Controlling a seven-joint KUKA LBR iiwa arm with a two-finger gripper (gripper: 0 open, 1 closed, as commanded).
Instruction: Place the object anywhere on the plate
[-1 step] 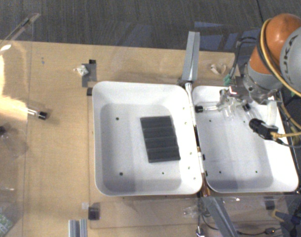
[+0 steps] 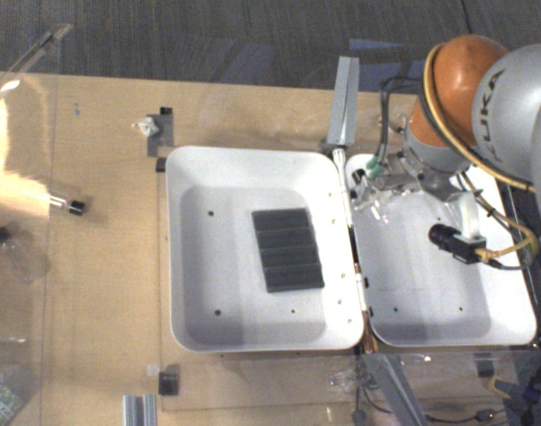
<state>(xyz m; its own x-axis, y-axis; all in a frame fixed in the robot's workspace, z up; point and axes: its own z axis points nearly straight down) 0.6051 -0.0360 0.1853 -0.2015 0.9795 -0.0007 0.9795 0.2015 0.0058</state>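
Arm (image 2: 483,87) over right bin (image 2: 448,327); dark plate (image 2: 288,249) mid left bin (image 2: 191,264), margins free; jaws' state unclear.

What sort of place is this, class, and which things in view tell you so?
Probably a robotics lab test bench: a grey KUKA arm with an orange band, two shallow white plastic bins side by side, and a bare plywood bench.

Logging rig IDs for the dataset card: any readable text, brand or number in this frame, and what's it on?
"KUKA", dark letters running down the grey arm casing at upper right; the top of the word is partly cut by the casing's curve.
Nothing else is readable: the dark ribbed plate, the left bin and the right bin carry no visible markings.
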